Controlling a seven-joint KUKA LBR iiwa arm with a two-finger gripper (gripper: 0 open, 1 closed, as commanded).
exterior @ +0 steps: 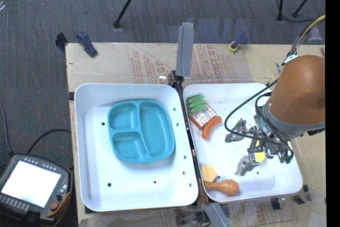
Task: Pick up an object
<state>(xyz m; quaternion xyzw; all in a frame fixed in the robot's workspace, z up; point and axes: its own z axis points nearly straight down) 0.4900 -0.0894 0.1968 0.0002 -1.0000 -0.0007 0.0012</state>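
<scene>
In the right bin (276, 183) my gripper (238, 152) hangs low over the bin floor, its two fingers spread wide and the gap between them holding nothing. One fingertip (231, 137) is toward the back, the other (244, 168) toward the front. A small yellow piece (259, 157) shows close under the wrist, just right of the fingers. An orange sausage (211, 126) lies to the gripper's left. A tan drumstick (224, 186) and a pale yellow piece (209, 173) lie at the bin's front left.
A green and orange packet (200, 109) lies at the right bin's back left. The left bin (90, 178) holds a blue divided plate (141, 131). A grey upright post (185, 56) stands behind the seam between the bins. Black cables loop around the wrist.
</scene>
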